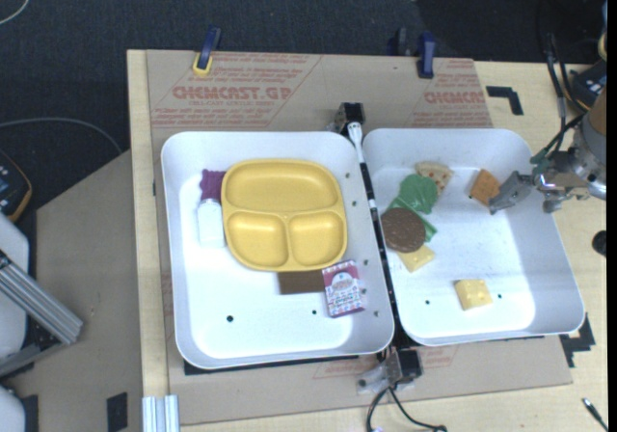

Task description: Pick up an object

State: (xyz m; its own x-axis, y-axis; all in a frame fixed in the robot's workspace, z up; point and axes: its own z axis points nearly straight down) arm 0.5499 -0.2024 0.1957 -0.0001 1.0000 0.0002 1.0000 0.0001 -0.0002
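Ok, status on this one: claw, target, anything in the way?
Claw over right bin, near its far right side, nothing held. Orange block just beside it. Green piece and brown disc sit apart, leftward.

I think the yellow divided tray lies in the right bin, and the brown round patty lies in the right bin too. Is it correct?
Not quite. In the camera view the yellow divided tray lies in the left bin, not the right one. The brown round patty is indeed in the right bin.

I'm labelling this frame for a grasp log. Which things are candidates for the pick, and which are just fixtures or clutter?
Pick candidates:
- orange block
- yellow block
- brown disc
- green piece
- yellow tray
- patterned card
- gripper, near the orange block

Just there:
- two white bins
- clamps
- cables
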